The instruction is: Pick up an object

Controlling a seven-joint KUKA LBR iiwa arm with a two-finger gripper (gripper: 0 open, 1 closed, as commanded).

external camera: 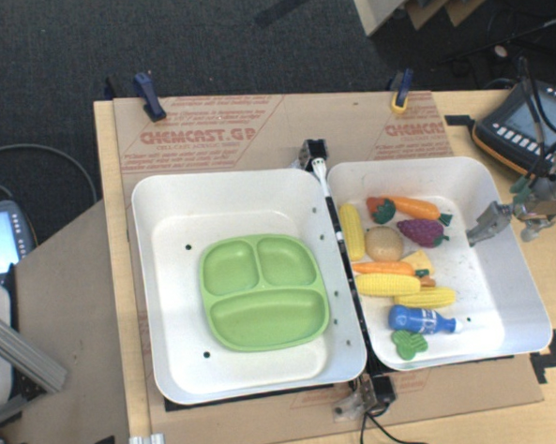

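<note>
The right bin point(519, 297) holds several toy foods along its left half. An upright corn cob point(352, 231) lies by the divider, with an orange carrot point(410, 205), a purple eggplant point(421, 231) and a tan potato point(385, 244) beside it. Lower down are a second corn cob point(387, 284), a yellow banana-like piece point(425, 298), a blue bottle point(417, 319) and a green piece point(410, 345). My gripper point(483, 227) hovers over the bin's right side, clear of the foods and right of the eggplant, with nothing seen in it.
The left bin point(159, 271) holds a green divided plate point(262, 292). Blue and yellow clamps point(148, 95) pin the cardboard at the back. A handheld pendant point(521, 131) lies at the far right. The right bin's floor near its right wall is bare.
</note>
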